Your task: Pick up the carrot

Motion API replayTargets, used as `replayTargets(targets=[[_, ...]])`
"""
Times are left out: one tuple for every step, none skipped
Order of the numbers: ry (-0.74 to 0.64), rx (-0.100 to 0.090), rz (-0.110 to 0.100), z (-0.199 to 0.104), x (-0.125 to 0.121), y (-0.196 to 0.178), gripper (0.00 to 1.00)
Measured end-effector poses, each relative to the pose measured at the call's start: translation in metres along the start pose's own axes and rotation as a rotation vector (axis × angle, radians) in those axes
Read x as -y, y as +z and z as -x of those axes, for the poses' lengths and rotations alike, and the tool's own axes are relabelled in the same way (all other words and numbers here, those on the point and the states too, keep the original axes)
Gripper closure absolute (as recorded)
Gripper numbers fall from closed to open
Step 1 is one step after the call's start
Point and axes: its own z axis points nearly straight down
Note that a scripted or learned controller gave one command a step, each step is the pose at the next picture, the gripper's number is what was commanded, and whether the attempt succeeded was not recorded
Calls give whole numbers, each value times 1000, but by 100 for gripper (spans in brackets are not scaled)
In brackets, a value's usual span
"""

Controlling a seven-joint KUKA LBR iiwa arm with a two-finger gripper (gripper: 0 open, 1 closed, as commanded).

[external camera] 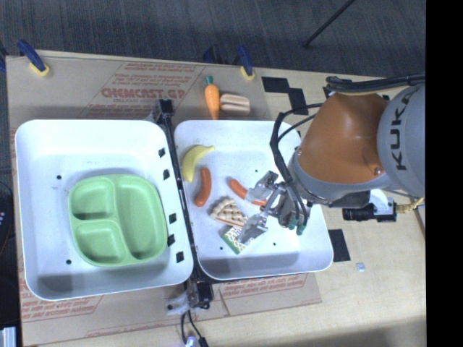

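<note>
Two shallow white bins sit side by side on a cardboard-covered bench, seen from the single overhead camera.

Left bin (pixel 36 194): one green divided plate (pixel 116 219) with three compartments, lying flat near the middle.

Right bin (pixel 239 132): a banana (pixel 194 159) at the upper left; a sausage (pixel 203 186) just below it, lying close to upright in the frame; a second, shorter sausage (pixel 237 188) to its right, tilted; a waffle (pixel 227 212) with a grid pattern below the two; a small green-edged card (pixel 233 238) just under the waffle, near the front wall.

Outside the bins, on the cardboard past the right bin's far wall: the carrot (pixel 211 100), orange with a green top, standing lengthwise toward the rim and well apart from the arm. Just beside it on the right lies a layered pink and tan block (pixel 235 104).

Arm: grey with an orange band (pixel 340 147), reaching in from the right over the right bin. The gripper (pixel 262 210) hangs low beside the waffle and the card; its metal fingers stand parted with nothing between them. Whether a fingertip touches the card cannot be told.

Blue clamps (pixel 33 56) grip the far edge of the bench.
</note>
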Motion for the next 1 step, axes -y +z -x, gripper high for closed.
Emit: replayTargets(targets=[[50,-1,0,-2,-3,124,0]])
